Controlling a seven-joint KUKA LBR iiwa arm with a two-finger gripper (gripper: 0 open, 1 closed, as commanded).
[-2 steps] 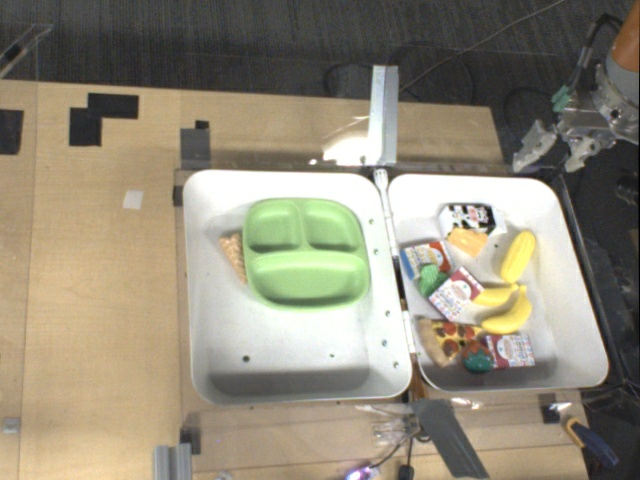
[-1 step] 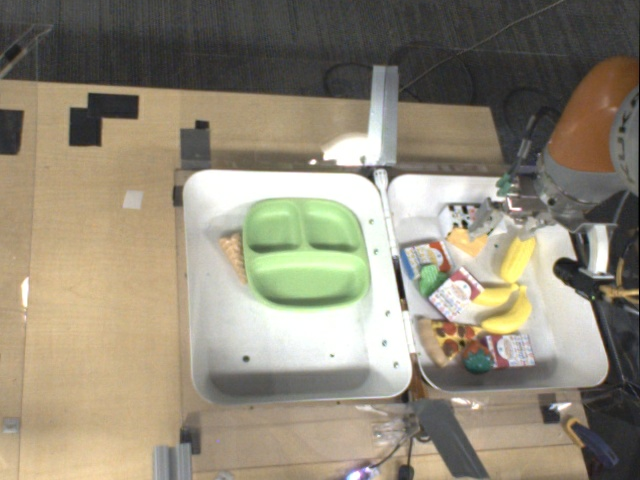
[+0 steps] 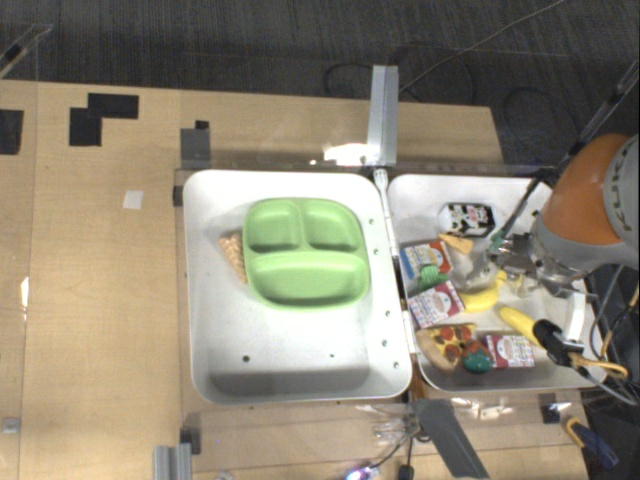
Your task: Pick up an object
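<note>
The right bin (image 3: 430, 193) holds several small objects. Among them are a black-and-white patterned pack (image 3: 468, 216), a blue and red carton (image 3: 423, 260), a pink carton (image 3: 435, 306), a toy pizza slice (image 3: 453, 342), a red box (image 3: 511, 350) and a yellow banana (image 3: 521, 320). My gripper (image 3: 488, 266) hangs low over the middle of this bin, between the blue carton and the banana, just above a yellow piece (image 3: 484, 298). The arm's orange band (image 3: 598, 196) rises behind it at the right edge.
The left bin (image 3: 215, 358) carries a green divided plate (image 3: 303, 250) with a tan grainy item (image 3: 232, 254) poking out at its left side. A metal post (image 3: 384, 113) stands behind the ridge where the bins meet. Cables lie beyond the right bin's front corner.
</note>
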